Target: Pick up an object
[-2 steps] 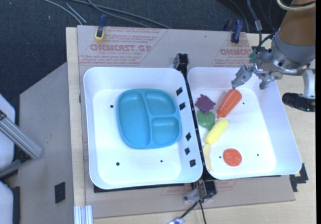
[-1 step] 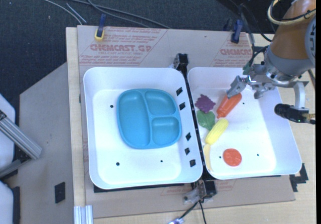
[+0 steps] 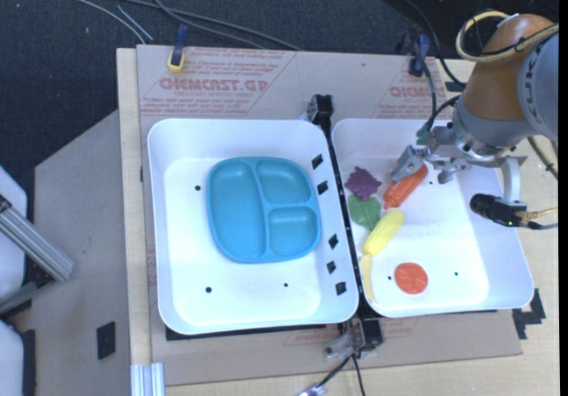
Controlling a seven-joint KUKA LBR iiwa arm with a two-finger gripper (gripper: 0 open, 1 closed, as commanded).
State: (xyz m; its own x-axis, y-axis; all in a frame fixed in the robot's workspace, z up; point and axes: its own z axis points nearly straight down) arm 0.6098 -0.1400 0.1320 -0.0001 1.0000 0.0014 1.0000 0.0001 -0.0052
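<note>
Camera view: jaws (image 3: 419, 170) over the carrot (image 3: 404, 189) in the right bin (image 3: 497, 283); their opening I cannot tell. Neighbouring toys crowd it, so a grasp may slip.

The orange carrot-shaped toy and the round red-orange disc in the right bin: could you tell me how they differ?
The carrot-shaped toy is long and tapered, lying at a slant; the round disc is flat and circular. The carrot-shaped toy sits toward the far part of the right bin, right at the gripper; the round disc lies apart, near the bin's front edge. Both are small, orange-toned and in the right bin.
</note>
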